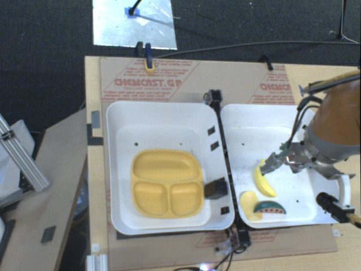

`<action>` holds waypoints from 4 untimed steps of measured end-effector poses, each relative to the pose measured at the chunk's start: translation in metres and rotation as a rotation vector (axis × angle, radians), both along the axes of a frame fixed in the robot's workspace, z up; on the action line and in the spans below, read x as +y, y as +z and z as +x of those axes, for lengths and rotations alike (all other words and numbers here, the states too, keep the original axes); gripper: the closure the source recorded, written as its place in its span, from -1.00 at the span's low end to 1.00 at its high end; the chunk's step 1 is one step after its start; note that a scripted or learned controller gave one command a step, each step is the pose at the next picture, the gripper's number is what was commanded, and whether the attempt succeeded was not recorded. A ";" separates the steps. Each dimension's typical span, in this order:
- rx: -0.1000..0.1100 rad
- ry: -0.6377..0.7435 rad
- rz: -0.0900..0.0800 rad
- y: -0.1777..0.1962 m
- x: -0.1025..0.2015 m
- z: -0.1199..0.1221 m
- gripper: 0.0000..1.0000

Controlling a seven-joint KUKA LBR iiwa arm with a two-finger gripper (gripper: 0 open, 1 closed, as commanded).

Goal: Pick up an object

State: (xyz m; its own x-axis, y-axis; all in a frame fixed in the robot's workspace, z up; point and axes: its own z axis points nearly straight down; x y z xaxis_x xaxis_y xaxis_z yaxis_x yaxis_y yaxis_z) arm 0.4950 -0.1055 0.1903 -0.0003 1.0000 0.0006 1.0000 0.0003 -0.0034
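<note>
you're looking down on two shallow white bins set side by side on a brown board. across the far strip of that board [169, 72] you can read "chemcast gp" in red capitals, once above the left bin and again, cut off by the arm, above the right bin; finer red print runs in slanted lines around it, too small to read.

the left bin [118, 151] holds a yellow divided tray [167, 182], one long compartment on the far side and two smaller ones on the near side. a small black block [215, 189] sits just right of the tray, against the divider between the bins.

the right bin [248, 123] holds a banana [263, 181], lying near the bin's middle and running from far-left to near-right. nearer you lie a yellow rounded piece [249, 201] and, touching its right side, a watermelon slice toy [269, 209] with a green rind.

the arm [338, 117] comes in from the right, its orange band over the far-right part of that bin. the gripper [271, 164] is down at the banana's far end, right against it. you cannot tell from here how wide the jaws stand or whether anything is gripped.

a blue-and-yellow clamp [148, 56] sits on the board's far edge.
</note>
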 end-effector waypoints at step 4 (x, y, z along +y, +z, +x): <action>-0.009 0.004 -0.001 -0.052 0.009 0.011 1.00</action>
State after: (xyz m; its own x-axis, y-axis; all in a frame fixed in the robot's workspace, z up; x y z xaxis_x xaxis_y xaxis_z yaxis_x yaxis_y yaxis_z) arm 0.5062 -0.0965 0.1383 -0.0039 1.0000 -0.0009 1.0000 0.0039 0.0053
